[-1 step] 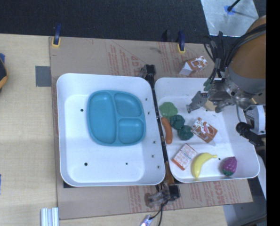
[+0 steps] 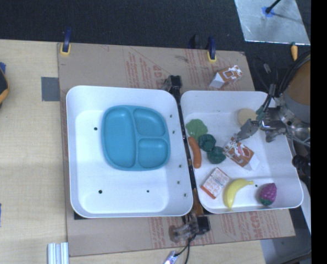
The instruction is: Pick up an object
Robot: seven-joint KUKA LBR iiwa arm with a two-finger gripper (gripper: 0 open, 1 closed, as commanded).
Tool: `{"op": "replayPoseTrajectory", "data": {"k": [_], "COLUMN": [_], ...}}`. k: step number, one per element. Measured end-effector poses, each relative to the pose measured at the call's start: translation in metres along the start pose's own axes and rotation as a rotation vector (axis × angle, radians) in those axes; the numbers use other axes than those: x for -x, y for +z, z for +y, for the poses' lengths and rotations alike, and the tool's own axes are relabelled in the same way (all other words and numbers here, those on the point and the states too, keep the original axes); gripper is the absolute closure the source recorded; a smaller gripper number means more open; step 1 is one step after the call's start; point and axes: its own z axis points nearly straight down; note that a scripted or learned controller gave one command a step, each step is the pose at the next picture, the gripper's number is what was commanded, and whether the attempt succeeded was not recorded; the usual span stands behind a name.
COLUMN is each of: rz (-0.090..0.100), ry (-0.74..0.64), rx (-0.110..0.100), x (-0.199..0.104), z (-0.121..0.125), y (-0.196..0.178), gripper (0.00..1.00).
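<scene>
Where the arm enters the right bin (image 2: 207, 99), the gripper (image 2: 245, 132) hangs with fingers spread, holding nothing, just above a red-and-white carton (image 2: 240, 153). Same bin: banana (image 2: 234, 192), purple berry (image 2: 267, 193), second red-and-white packet (image 2: 215, 182), green vegetables (image 2: 207, 142), sausage (image 2: 195, 152). Left bin (image 2: 86, 147): blue divided plate (image 2: 136, 137).

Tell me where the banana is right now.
The banana lies in the right bin, near its front edge, between a small red-and-white packet and a purple berry-like toy.
</scene>
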Motion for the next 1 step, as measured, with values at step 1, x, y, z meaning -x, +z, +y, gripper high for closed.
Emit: {"op": "replayPoseTrajectory", "data": {"k": [1], "rz": [0.000], "ry": [0.000], "rx": [0.000], "x": [0.0578], "z": [0.0240], "y": [0.0647], "gripper": [0.00]}}
